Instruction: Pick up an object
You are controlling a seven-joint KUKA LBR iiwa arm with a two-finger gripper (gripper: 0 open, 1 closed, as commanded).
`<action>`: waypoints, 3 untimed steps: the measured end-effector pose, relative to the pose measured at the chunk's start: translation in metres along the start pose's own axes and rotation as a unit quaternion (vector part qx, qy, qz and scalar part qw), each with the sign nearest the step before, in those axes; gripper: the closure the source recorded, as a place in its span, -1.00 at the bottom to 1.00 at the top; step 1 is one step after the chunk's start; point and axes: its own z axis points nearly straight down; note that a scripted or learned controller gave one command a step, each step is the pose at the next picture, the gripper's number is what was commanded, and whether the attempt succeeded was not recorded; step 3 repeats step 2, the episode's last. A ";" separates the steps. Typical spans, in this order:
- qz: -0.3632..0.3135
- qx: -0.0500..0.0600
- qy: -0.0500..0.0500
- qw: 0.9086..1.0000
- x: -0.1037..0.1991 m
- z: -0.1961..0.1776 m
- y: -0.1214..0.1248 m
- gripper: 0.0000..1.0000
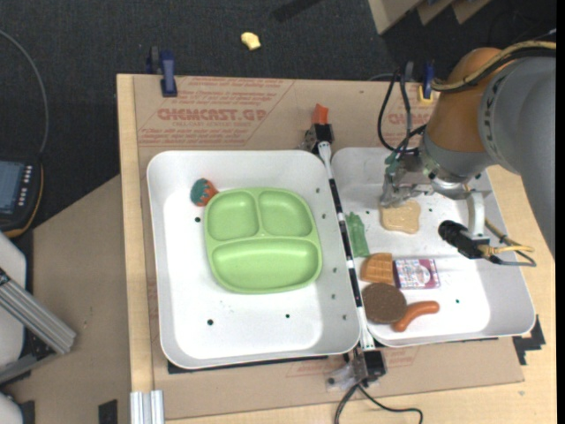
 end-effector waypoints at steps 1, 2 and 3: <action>0.000 0.001 0.000 1.000 0.000 0.001 0.000 -1.00; 0.000 0.005 0.002 1.000 0.002 0.013 0.003 -1.00; 0.000 0.005 0.002 1.000 0.002 0.013 0.003 -1.00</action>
